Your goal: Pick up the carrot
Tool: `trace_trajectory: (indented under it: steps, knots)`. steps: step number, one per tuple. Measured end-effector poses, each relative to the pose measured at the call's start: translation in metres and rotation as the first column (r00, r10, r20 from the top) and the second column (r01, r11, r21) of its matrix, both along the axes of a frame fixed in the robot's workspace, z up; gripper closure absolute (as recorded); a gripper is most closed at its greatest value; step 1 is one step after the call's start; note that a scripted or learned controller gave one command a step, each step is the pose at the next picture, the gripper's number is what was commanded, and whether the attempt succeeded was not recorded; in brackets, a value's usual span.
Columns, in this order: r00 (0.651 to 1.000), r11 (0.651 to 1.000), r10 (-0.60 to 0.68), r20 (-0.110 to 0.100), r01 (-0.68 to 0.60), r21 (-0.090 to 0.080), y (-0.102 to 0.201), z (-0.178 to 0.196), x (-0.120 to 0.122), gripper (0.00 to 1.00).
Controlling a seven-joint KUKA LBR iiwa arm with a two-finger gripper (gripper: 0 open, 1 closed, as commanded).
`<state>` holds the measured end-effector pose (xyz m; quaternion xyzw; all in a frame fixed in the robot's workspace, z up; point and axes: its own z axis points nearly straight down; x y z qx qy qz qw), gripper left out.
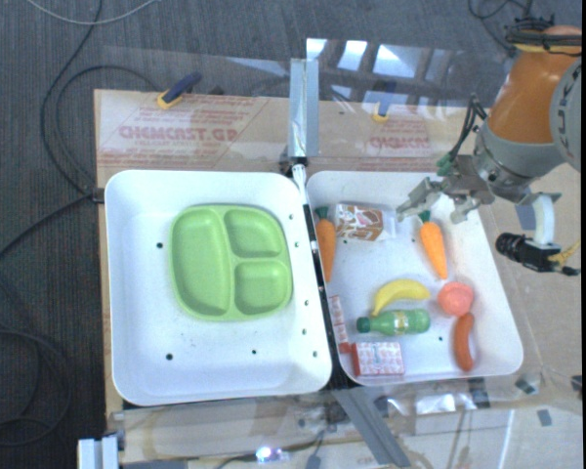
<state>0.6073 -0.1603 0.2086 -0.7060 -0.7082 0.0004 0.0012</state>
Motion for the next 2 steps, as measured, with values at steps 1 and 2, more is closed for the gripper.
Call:
trace_trajectory:
  steps: [1, 2]
  knots:
    - [0.989, 0.989, 0.146, 0.001, -0.146, -0.003, -0.034, -0.103, -0.012, 0.00]
    - [0.991, 0.992, 0.128, -0.032, -0.128, 0.006, -0.032, -0.118, 0.056, 0.00]
